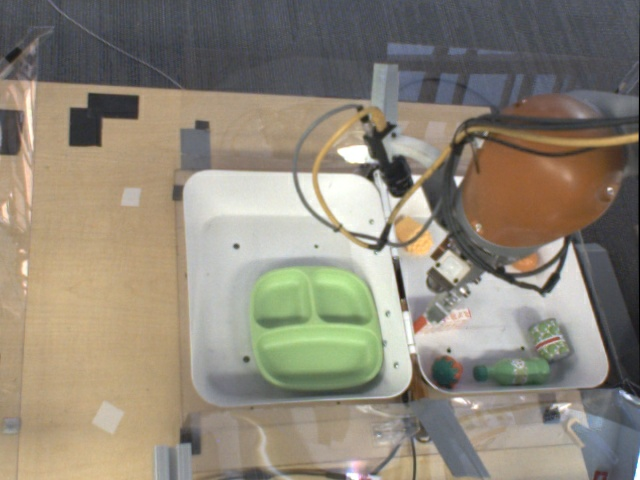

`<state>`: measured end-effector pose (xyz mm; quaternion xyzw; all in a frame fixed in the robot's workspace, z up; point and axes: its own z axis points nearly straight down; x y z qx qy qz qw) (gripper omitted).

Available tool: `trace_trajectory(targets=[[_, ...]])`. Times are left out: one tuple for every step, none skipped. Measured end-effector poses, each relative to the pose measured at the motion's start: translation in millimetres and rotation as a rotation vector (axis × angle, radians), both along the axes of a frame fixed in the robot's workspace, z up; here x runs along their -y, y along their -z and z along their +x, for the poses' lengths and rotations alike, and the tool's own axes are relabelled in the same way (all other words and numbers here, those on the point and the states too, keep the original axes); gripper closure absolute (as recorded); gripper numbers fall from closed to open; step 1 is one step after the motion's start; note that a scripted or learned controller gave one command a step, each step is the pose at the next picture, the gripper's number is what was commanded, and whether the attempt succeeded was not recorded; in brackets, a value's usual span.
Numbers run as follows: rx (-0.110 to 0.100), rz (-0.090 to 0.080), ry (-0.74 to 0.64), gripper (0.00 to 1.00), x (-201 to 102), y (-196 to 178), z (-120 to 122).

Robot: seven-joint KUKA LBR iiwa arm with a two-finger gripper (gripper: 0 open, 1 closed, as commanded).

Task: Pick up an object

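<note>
My gripper (447, 280) hangs low over the right bin (590, 363), under the arm's big orange band (540, 173). Just below it lies a small red-and-white packet (443, 317). Along the bin's front wall rest a green bottle (513, 370) on its side, a small red-and-green ball (446, 370) and a green-and-white can (548, 338). An orange object (411, 230) sits at the bin's left wall, partly behind the cables. The arm hides much of the back of this bin.
The left bin (215, 268) holds a green divided plate (316, 328) toward its front. Yellow and black cables (318, 183) loop from the wrist over the back of the left bin. Bare wooden bench (90, 268) lies to the left.
</note>
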<state>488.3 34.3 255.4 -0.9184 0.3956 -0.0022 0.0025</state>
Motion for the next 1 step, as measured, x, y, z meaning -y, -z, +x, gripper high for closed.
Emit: trace_trajectory(targets=[[-0.005,-0.001,-0.220,1.00,31.7,38.4,10.5]])
